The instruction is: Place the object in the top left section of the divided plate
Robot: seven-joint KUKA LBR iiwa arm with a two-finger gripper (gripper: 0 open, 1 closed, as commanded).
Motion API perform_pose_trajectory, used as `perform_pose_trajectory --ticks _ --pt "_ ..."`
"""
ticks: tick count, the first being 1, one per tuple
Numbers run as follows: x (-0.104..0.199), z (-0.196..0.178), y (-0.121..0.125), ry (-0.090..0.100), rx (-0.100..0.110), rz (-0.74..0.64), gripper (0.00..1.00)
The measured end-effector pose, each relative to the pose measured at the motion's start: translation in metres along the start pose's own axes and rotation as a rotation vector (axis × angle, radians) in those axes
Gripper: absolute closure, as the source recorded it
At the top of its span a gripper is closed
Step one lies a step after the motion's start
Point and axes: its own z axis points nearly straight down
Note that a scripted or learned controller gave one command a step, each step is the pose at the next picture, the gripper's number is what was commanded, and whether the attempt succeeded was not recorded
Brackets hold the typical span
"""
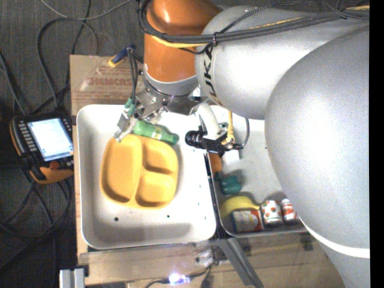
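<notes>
A yellow divided plate (141, 174) lies in the left white bin (90, 221). A green bottle-shaped object (156, 131) lies slanted across the plate's upper edge, at its top sections. My gripper (133, 117) hangs just above and to the left of the object, at its left end. The orange wrist band and the grey arm hide the gripper's upper part. I cannot make out whether the object is held or rests on the plate's rim.
The right bin (255, 149) holds a teal object (230, 185), a yellow object (237, 204), a small orange piece (217, 176) and two red-and-white cans (273, 212). The arm covers most of that bin. A tablet (49, 137) sits off the bench at the left.
</notes>
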Motion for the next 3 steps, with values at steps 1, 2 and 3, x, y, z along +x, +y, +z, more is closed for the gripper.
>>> perform_pose_trajectory --ticks 1,2,3 --pt "0.047 -0.079 -0.048 0.000 0.000 0.034 0.00" --pt "0.047 -0.085 -0.047 0.000 0.004 0.032 1.00" --pt "0.038 0.130 -0.036 0.001 0.004 0.149 1.00"
